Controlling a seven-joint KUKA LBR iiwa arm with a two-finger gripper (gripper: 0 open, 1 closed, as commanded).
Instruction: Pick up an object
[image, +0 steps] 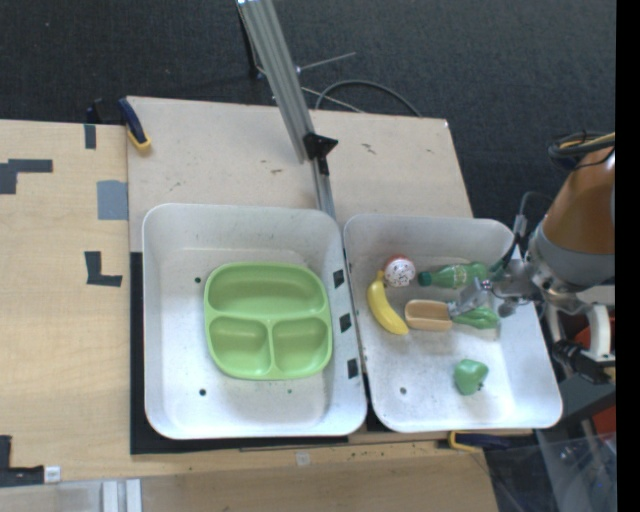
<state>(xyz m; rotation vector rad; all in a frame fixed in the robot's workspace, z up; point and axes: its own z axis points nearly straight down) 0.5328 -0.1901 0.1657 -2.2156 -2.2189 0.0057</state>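
Gripper (478, 297): right bin (520, 400), near its right edge; fingers' state cannot be told. Green bottle (455, 274) just beside; tan piece (428, 315) and banana (385, 308) leftward.

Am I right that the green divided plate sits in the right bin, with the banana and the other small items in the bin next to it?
Not quite. The camera view shows the green divided plate in the left bin. The banana and the other small items lie in the right bin, next to it.

A grey arm (570, 262) with a rounded orange band (588, 205) above the wrist and dark cables alongside.
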